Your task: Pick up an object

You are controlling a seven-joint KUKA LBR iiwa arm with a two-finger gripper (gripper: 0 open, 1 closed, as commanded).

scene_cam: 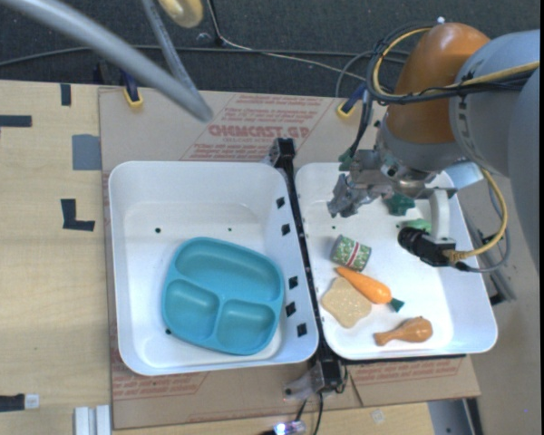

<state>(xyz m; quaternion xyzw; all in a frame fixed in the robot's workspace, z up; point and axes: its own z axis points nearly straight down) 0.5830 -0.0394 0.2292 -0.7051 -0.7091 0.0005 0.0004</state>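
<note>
My gripper (pixel 344 198) hangs over the right bin (pixel 467 333), near its upper left corner; I can't tell its state. Below it the carrot (pixel 366 285) lies on a slant, green end toward lower right, between the can (pixel 352 252) and bread (pixel 345 304).
</note>
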